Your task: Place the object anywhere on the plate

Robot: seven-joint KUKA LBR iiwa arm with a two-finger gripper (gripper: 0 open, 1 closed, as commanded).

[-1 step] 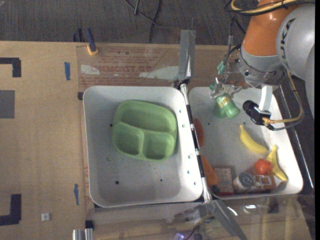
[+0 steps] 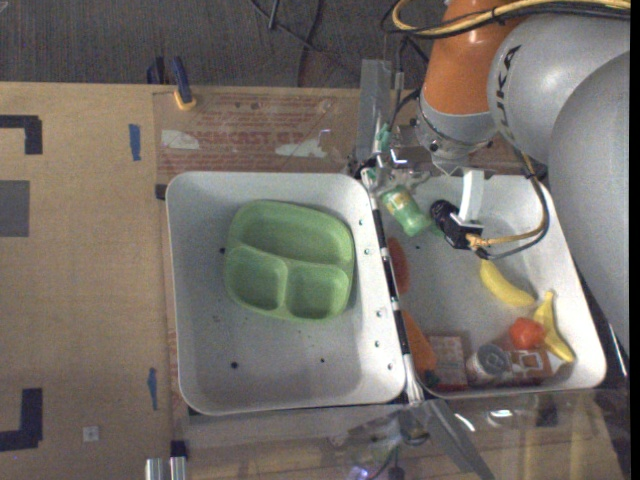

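A green divided plate (image 2: 290,258) with three compartments lies in the left bin (image 2: 200,368), toward its upper middle. My gripper (image 2: 392,180) hangs below the orange-banded wrist at the top-left corner of the right bin (image 2: 565,248), close to the wall between the bins. A small green bottle with a yellowish top (image 2: 406,213) sits directly under the gripper's tip, touching or nearly touching it. The wrist hides how the gripper meets the bottle.
The right bin holds two bananas (image 2: 505,286) (image 2: 553,330), a red tomato (image 2: 526,332), a carrot (image 2: 420,344), a can (image 2: 490,360) and a red item (image 2: 398,263) by the dividing wall. A black cable end (image 2: 450,224) dangles beside the bottle.
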